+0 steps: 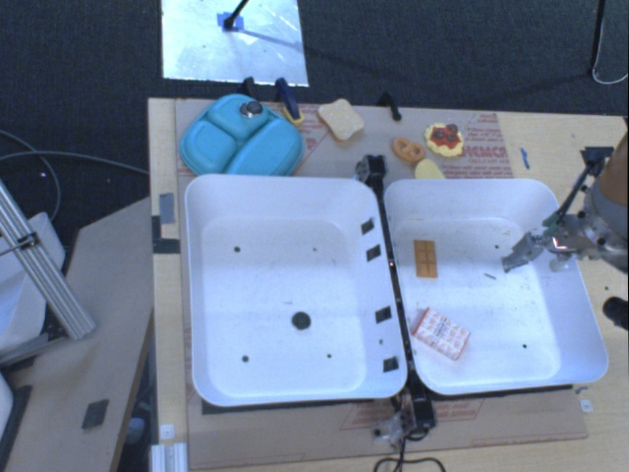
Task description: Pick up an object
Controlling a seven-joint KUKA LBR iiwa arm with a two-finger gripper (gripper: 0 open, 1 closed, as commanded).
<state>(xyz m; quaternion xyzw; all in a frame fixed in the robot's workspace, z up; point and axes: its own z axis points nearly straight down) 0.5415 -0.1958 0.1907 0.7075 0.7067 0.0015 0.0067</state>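
In the right bin [550, 352] lie two things: a small orange-brown bar [425, 258] near its left wall and a red-and-white packet [441, 332] toward the front. A small dark round piece [301, 320] rests on the floor of the left bin [211, 362]. My gripper [536, 249] hangs low over the right side of the right bin, well to the right of the bar and up-right of the packet. I see nothing held in it.
Behind the bins sit a blue divided plate [241, 138], a toast slice [340, 119], a pretzel [408, 148], a small red-topped tart [445, 139] and a yellow piece [428, 170]. A black clip strip [378, 254] runs along the ridge between the bins.
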